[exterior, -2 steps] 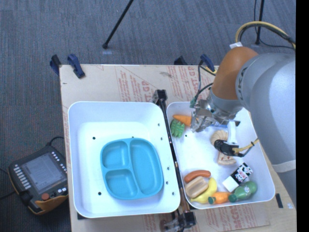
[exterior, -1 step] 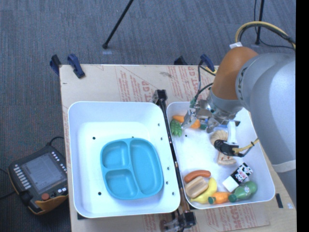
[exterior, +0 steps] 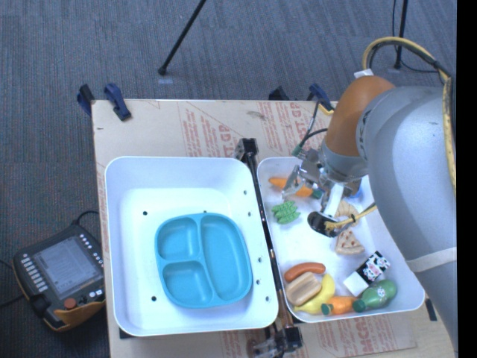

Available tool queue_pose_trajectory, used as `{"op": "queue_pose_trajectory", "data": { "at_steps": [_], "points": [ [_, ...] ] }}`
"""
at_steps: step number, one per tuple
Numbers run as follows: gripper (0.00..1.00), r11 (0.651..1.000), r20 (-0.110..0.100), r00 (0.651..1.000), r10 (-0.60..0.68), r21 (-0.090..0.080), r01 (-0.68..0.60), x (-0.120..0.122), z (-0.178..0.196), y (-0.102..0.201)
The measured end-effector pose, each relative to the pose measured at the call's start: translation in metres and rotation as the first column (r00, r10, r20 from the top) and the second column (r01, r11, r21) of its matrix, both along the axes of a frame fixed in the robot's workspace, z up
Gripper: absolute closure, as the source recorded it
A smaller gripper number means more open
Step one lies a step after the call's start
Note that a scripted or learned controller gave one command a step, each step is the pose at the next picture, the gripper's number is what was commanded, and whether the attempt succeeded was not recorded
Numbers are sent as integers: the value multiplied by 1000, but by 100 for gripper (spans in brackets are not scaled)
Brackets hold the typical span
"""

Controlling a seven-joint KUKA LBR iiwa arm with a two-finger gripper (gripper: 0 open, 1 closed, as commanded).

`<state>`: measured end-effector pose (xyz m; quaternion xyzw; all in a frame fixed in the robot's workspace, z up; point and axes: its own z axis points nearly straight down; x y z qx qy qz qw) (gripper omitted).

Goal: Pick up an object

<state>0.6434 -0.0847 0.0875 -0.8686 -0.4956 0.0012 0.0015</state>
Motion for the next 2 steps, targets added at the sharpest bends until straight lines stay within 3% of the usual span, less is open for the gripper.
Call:
{"op": "queue_pose_trajectory", "data": {
  "at_steps": [1, 2],
  "points": [
    [0, 986, -1, 986, 169, 1, -169, -17, 0, 4],
    [100, 985, -3, 985, 170, 3, -170, -17, 10, 5]
  ]
}}
